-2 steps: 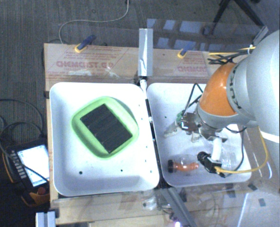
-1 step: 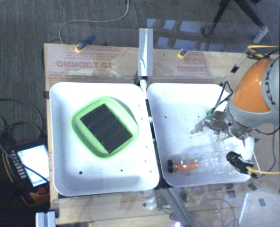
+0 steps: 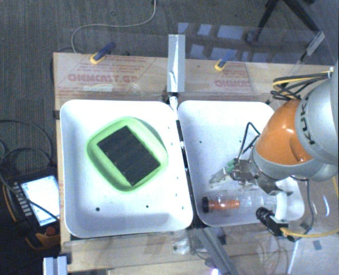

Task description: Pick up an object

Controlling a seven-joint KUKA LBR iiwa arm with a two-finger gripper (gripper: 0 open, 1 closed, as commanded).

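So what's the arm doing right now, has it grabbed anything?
Gripper low in right bin, grip unclear. Clear bottle lying beside it. Green tray in left bin.

A green dish holding a dark ridged slab sits in the left bin.

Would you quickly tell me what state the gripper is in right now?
Gripper: cannot be told; it sits low over the right bin, just above the clear bottle.
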